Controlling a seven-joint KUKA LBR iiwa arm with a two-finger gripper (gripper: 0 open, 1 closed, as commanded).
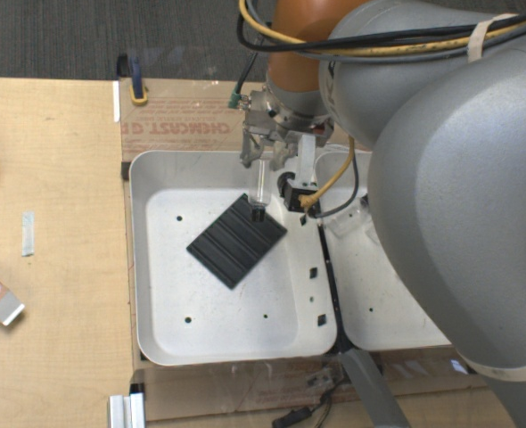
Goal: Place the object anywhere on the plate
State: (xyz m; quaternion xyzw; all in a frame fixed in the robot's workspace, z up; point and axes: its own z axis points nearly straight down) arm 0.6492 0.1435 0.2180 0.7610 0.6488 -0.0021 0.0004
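Grey arm (450, 194) above ribbed black plate (236, 241)

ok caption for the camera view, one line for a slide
Gripper poised at the upper corner of the black ribbed plate in the left white bin.

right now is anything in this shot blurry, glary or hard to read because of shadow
In the camera view, the arm looms large and soft, close to the lens, hiding most of the right bin; the left bin is evenly lit with mild sheen on its rim and faint shadow beside the black ridged plate; the gripper is small and dark against it, so its fingers read poorly.
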